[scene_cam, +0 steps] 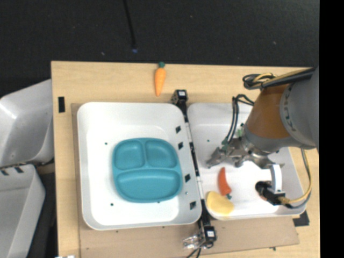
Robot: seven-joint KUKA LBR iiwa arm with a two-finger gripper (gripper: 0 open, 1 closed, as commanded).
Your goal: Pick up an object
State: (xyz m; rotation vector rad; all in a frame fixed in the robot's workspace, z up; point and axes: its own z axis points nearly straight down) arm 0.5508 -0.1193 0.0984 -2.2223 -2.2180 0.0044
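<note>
arm hanging over right bin as pick remains undone

a pale wooden bench (pixel 107 79) is carrying two shallow white plastic bins side by side, the arrangement giving the machine one tray to draw from and another to fill. the left white bin (pixel 97 208) is holding a teal plastic plate with three compartments (pixel 146 169), lying flat near its middle, well apart from any loose item. the right white bin (pixel 207 122) is sitting under the grey robot arm with its orange band (pixel 279 112), which is reaching in from the right and hanging low over the bin's middle, black cables looping around its wrist. the two-finger metal gripper (pixel 230 156) is pointing down and to the left; whether its fingers are spread or closed cannot be told from this angle, and nothing is showing between them. the likely targets are lying just below it: a small red chilli-shaped toy (pixel 223 181) resting on the bin floor, near the gripper but apart from it, and a pale yellow rounded toy (pixel 219 204) sitting against the bin's near left corner, touching or nearly touching the red one. an orange toy carrot with a green top (pixel 159 79) is lying on the bare bench beyond the bins, seemingly outside the working area. judging from this, the grasp is not yet made.
</note>
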